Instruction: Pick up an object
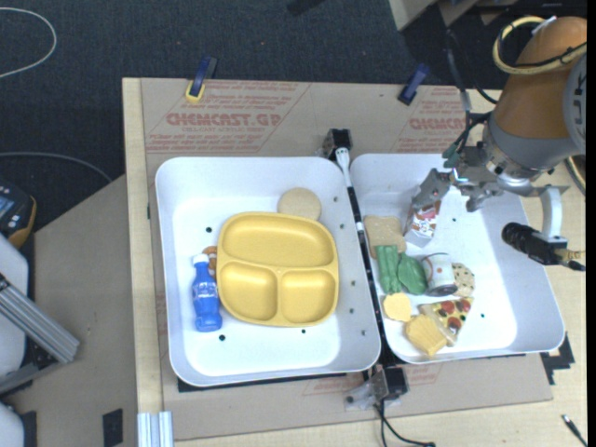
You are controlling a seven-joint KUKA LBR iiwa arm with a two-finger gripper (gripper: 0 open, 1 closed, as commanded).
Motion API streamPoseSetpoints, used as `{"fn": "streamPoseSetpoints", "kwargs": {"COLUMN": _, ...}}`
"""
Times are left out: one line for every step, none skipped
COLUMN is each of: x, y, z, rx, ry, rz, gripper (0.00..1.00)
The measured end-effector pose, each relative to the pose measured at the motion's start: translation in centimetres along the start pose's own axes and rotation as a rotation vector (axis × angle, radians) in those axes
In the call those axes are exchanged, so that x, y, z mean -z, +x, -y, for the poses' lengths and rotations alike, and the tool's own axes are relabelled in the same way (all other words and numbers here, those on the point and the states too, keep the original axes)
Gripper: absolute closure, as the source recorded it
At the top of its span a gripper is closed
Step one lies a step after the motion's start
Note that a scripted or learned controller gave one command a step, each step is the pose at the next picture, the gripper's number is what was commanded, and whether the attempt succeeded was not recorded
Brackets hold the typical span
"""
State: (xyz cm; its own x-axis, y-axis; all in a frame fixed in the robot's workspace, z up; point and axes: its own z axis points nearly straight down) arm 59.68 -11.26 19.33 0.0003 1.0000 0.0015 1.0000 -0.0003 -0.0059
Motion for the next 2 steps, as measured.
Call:
{"fn": "streamPoseSetpoints", "kwargs": {"x": -5.0, "y": 0.2, "z": 1.0, "rx": 0.0, "ry": 0.001, "rz": 0.0, "gripper": 0.0}}
{"fn": "streamPoseSetpoints", "kwargs": {"x": -10.2, "y": 0.3, "z": 1.0, "rx": 0.0, "ry": -0.002, "rz": 0.0, "gripper": 0.0}}
